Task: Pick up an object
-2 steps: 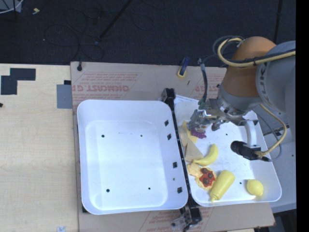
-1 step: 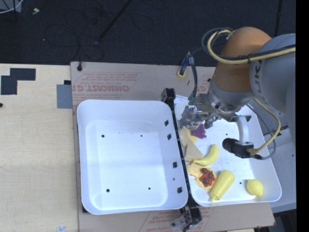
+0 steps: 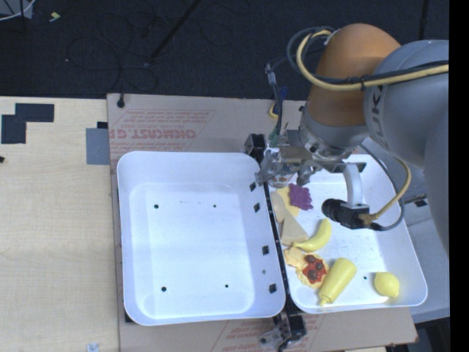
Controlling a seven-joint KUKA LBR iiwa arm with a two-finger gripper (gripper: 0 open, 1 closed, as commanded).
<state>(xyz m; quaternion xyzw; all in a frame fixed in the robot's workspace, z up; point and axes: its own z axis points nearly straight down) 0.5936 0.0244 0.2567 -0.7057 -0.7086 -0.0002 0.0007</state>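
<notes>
Several toys crowd the right bin (image 3: 410, 259): purple piece (image 3: 300, 196) just beside the gripper (image 3: 282, 173), banana (image 3: 316, 237), yellow bottle (image 3: 335, 280), lemon (image 3: 387, 284). I cannot tell the jaw state.

Fixed overhead camera, slanted down, both bins (image 3: 124, 196) in frame.

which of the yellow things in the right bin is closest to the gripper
The banana, curved, just below the purple toy under the gripper. The yellow squash-shaped piece and the lemon lie farther down, near the bin's front edge.
</notes>
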